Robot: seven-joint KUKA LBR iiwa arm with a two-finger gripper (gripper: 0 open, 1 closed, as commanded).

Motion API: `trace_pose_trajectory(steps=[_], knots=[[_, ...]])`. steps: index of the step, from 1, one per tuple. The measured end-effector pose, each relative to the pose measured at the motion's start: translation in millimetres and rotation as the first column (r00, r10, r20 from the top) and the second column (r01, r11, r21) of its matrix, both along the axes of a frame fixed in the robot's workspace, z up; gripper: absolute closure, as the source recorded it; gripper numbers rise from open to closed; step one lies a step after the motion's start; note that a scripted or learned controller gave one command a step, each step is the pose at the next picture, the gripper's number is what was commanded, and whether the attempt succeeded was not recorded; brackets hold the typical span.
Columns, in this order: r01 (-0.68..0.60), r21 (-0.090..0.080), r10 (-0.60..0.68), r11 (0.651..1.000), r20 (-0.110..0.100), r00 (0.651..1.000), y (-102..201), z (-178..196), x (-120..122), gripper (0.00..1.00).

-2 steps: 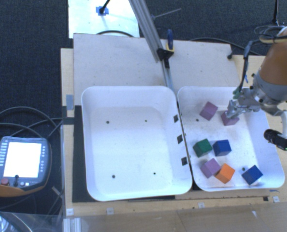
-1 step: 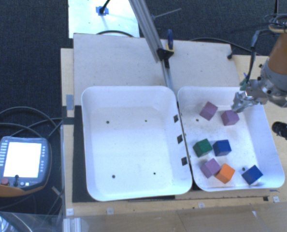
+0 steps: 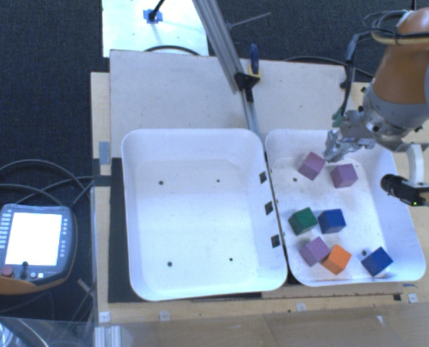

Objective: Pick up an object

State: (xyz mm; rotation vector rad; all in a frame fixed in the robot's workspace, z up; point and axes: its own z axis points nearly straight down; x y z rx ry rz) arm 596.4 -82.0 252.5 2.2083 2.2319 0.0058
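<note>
Pale bench (image 3: pixel 171 92) on dark carpet (image 3: pixel 41 63), two white bins (image 3: pixel 200 147), gripper (image 3: pixel 336 149) over the right one, grip state indiscernible.

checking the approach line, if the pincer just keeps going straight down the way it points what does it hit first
Probably the bare floor of the right bin, in the gap between the two purple cubes at the back. The pincer hangs near both, so it may clip one; depth is unclear.

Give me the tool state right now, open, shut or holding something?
Tool: cannot be told. It hangs over the far end of the right bin, between two purple cubes, with nothing visibly gripped.
</note>
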Motion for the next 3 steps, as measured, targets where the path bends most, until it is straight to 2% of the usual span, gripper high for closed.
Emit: trace_pose_trajectory(steps=[1, 3], knots=[[0.000, 0.000, 0.000, 1.000, 0.000, 1.000, 54.1, -9.1, 20.0, 1.00], [0.000, 0.001, 0.000, 1.000, 0.000, 1.000, 158.2, -3.5, 48.6, 1.00]])
